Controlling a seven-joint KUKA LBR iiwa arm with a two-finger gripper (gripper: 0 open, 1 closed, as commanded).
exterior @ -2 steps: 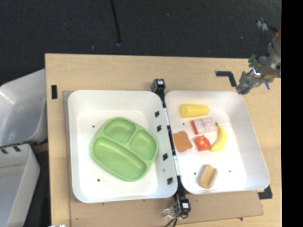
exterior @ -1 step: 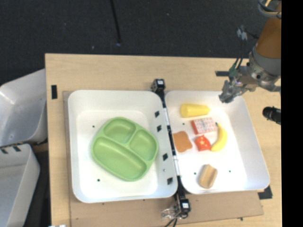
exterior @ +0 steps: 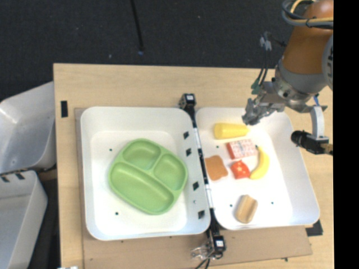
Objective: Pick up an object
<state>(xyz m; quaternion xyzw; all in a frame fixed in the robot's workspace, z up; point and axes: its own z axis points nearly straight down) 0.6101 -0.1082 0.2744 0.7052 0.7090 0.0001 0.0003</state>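
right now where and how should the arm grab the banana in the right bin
Grip the banana across its narrow middle, coming straight down. It lies flat, curving top to bottom, with its outer right side open to bare bin floor. The red piece touches its left, so one of the fingers has little room there.

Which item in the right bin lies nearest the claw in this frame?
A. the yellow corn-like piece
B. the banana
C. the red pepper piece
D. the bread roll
A. The claw hangs over the far part of the right bin, just beside the yellow corn-like piece; the banana, red pepper piece and bread roll all lie nearer the camera.
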